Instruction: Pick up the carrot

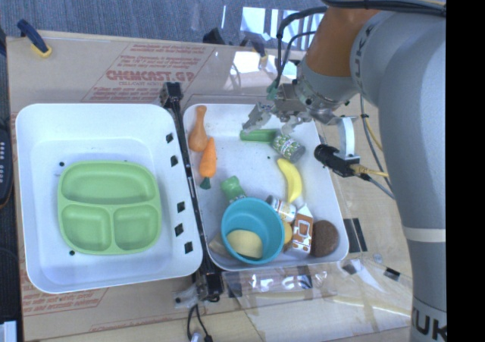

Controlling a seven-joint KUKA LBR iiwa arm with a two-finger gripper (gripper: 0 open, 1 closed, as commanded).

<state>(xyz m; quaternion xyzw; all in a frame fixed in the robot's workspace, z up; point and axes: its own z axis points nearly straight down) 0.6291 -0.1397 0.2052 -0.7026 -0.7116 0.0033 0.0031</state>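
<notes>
Far to the gripper's left, the left bin (30,181) holds a green divided plate (110,206), lying flat in its middle. The black clips (176,152) along the seam between the two bins stand nearer, though left of the gripper.

In the right bin (333,204), the carrot (208,160) lies close against the left wall, well to the left of the gripper and a little below it, orange with a green stub at its lower end. Just above it, touching or nearly so, rests a tan chicken drumstick (198,128).

Below the gripper and somewhat left sits a blue bowl (252,230) with a pale yellow lump inside, and a green bottle-like toy (232,189) leans at its upper rim.

The gripper (261,117) hovers at the bin's upper edge, its fingers spread, nothing between them. A green stick-shaped piece (259,135) lies just beneath it. To the lower right come a small can (289,147), a banana (291,180), a carton (301,233) and a brown round fruit (325,236).
</notes>
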